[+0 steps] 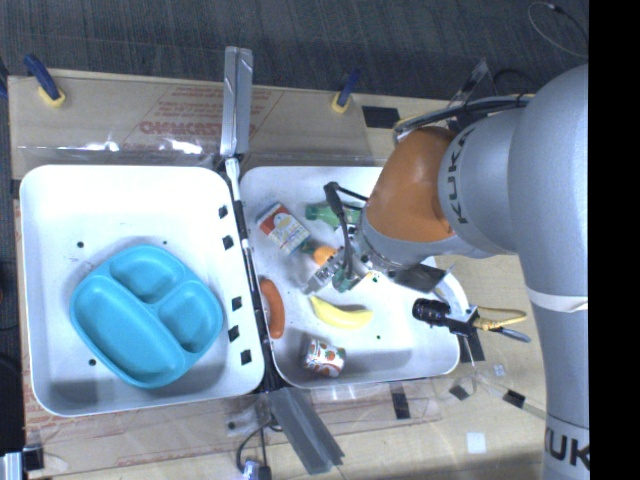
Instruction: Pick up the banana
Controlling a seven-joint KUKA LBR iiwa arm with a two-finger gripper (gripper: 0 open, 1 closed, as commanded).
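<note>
Banana (342, 314): we see it lying flat on the floor of the right bin (420, 363), near the middle and toward the front.
Gripper (338, 276): it sits low in the right bin, just above the banana's left end — we cannot tell how it is set.
Neighbours: a red sausage (273, 307) lies left of the banana, a small can (324, 357) in front.
Left bin (40, 268): we see a blue divided plate (146, 314) — well apart.

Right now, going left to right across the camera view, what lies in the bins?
Blue divided plate → hot dog → small can → banana → gripper, just above the banana.
</note>
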